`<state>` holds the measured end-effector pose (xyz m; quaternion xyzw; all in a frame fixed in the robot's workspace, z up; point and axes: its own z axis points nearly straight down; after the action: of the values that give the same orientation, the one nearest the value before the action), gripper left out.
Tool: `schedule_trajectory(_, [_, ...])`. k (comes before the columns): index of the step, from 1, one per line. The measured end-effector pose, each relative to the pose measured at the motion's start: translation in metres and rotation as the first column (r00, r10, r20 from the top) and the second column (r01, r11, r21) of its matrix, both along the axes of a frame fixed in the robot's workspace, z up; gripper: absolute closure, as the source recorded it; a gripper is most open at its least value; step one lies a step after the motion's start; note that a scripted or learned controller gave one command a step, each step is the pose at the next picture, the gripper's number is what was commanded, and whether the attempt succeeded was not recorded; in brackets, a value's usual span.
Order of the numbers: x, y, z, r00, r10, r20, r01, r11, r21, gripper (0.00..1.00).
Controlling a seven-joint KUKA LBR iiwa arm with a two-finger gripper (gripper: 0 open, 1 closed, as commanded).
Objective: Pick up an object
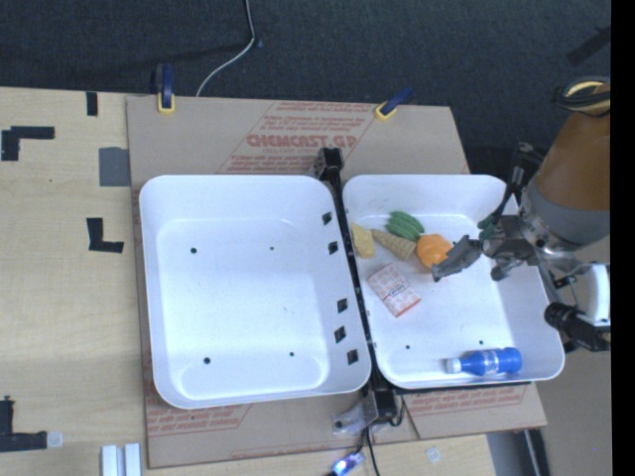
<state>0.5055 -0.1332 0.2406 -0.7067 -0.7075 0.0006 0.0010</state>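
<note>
Two shallow white bins are seen side by side on a sheet of cardboard [298, 142] laid over the bench. The left bin [169, 226] is bare inside. In the right bin [466, 315] several small things are gathered near the upper left: a green piece [405, 223], a yellow piece [363, 241], a tan cone-shaped piece [395, 245] and an orange ball [433, 251], with the green, tan and orange ones touching or nearly so. A small printed packet [391, 289] is placed just below them, apart from the ball. A blue bottle [483, 363] is laid on its side near the lower rim, well apart from the rest. The gripper [458, 257] is positioned over the right bin, just beside the orange ball on its right; whether anything is held cannot be told.
</note>
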Motion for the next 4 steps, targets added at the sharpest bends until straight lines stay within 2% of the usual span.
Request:
schedule_trajectory(1, [0.113,0.002,-0.095,1.000,0.004,0.005,-0.004,1.000,-0.003,0.00])
schedule_trajectory(2, [0.130,0.026,-0.143,1.000,-0.005,0.005,0.005,1.000,-0.007,0.00])
schedule_trajectory(3, [0.130,0.030,-0.136,1.000,-0.001,0.002,0.001,1.000,-0.003,1.00])
schedule_trajectory(4, [0.085,0.096,-0.052,1.000,0.005,0.003,-0.005,1.000,0.002,1.00])
